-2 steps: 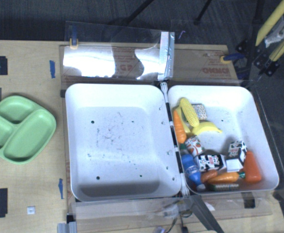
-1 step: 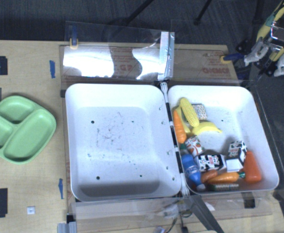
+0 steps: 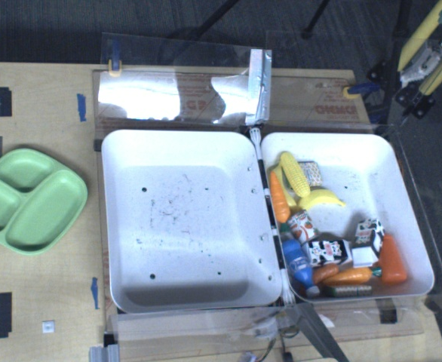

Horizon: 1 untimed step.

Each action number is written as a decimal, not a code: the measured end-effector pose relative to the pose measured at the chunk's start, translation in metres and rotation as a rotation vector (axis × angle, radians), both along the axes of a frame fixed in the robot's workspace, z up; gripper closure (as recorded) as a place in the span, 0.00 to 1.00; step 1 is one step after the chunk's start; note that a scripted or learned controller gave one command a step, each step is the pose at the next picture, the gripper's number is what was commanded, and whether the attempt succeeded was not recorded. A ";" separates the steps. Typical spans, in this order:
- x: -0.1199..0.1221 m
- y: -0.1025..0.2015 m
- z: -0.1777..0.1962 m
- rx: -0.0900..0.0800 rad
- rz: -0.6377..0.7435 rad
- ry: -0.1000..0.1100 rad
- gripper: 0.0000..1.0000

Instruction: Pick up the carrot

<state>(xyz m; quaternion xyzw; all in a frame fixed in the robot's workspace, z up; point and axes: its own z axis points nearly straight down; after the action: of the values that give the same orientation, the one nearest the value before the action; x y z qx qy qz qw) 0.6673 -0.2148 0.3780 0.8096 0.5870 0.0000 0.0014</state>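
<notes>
Everything the task concerns is heaped in the right bin (image 3: 402, 179). The left bin (image 3: 130, 157) next to it looks like a drop-off place, and a green divided plate (image 3: 31, 200) sits out on the counter (image 3: 40, 96), farther from the action than anything else.

What I take for the gripper (image 3: 423, 65) hangs up beyond the right bin's far corner, off over the floor. It seems parked there to leave the view of the bins unblocked. It is small and blurred from here, so I cannot tell whether its grip is released or clenched, and I see nothing between its tips.

The carrot (image 3: 279, 197) (my best guess among several orange things) is the long slim piece lying along the right bin's inner wall, well away from the gripper on the bin's opposite side and nearer the camera. It lies flat, touching or nearly touching the wall, with an ear of corn (image 3: 294, 173) just beside it on the gripper's side and a yellow banana-like piece (image 3: 323, 199) past that.

Two other orange pieces could be mistaken for it — a stubby cone (image 3: 392, 261) by the near wall and a flat one (image 3: 348, 275) beside a blue bottle (image 3: 296, 262).

The pile looks tumbled, not arranged. The wall on one flank and the corn on the other leave little room for a grab across the carrot's width, so I judge the task not yet begun.
</notes>
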 end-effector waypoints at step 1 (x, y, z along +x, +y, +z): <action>0.000 0.000 0.000 0.000 0.001 0.000 0.00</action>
<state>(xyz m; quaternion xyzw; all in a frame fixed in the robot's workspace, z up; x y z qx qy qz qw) 0.6674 -0.2144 0.3782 0.8094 0.5873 0.0002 0.0015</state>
